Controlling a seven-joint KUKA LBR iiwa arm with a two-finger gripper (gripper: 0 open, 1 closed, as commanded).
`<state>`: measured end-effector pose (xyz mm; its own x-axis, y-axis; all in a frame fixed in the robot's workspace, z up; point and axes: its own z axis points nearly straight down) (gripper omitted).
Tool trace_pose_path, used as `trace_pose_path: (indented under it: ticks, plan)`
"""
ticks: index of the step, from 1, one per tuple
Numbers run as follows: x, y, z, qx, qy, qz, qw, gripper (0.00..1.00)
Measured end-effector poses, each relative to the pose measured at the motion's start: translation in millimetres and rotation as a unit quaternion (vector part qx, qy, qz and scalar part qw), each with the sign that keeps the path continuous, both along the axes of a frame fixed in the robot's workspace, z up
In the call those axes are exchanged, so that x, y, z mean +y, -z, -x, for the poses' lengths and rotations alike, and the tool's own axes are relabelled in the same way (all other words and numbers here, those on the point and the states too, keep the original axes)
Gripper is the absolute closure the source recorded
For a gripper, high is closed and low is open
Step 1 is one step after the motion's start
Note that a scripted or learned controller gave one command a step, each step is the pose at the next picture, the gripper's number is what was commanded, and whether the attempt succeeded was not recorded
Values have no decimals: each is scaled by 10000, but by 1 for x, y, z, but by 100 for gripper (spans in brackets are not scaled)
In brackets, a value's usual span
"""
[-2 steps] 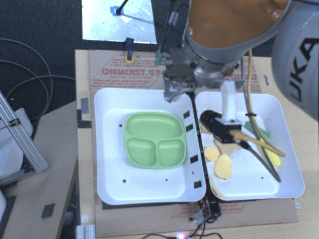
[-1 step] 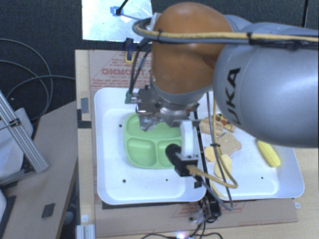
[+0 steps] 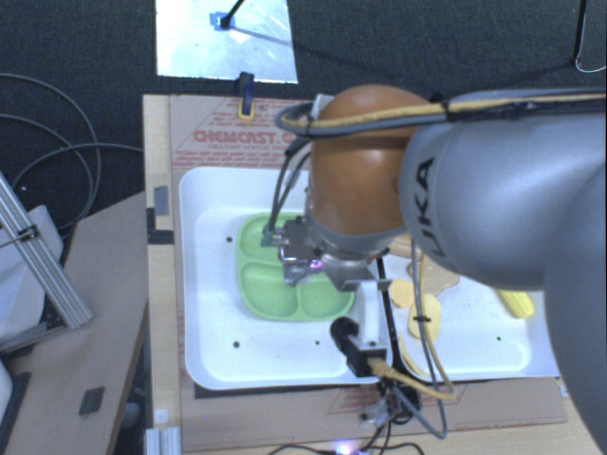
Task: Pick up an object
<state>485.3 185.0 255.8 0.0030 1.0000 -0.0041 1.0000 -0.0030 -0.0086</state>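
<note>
A light green divided plate (image 3: pixel 270 282) lies in the left white bin (image 3: pixel 213 254), partly covered by the arm's wrist. My gripper (image 3: pixel 305 265) hangs low over the plate's right half, seen from behind its grey body and orange band. In the right bin (image 3: pixel 493 349), yellow pieces (image 3: pixel 423 313) show beside the arm, and another yellow piece (image 3: pixel 516 302) lies further right. The big grey arm hides most of the right bin.
Cables (image 3: pixel 398 396) trail from the wrist over the bins' front edge. A brown cardboard sheet (image 3: pixel 228 131) lies under the bins. A metal frame (image 3: pixel 43 263) stands at the left, and a shiny square sheet (image 3: pixel 223 27) lies behind the bench.
</note>
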Motion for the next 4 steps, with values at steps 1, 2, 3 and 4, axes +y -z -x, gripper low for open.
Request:
trace_pose_path:
  ticks: [1, 2, 3, 4]
  plan:
    - [-32, -195, -3, -147, -22, -56, 9999, 100]
    - [42, -77, 1, -1, -63, -14, 10000, 100]
    - [43, 113, -66, -8, -11, -2, 10000, 100]
    - [-2, -77, -122, -155, 5, -40, 9999, 100]
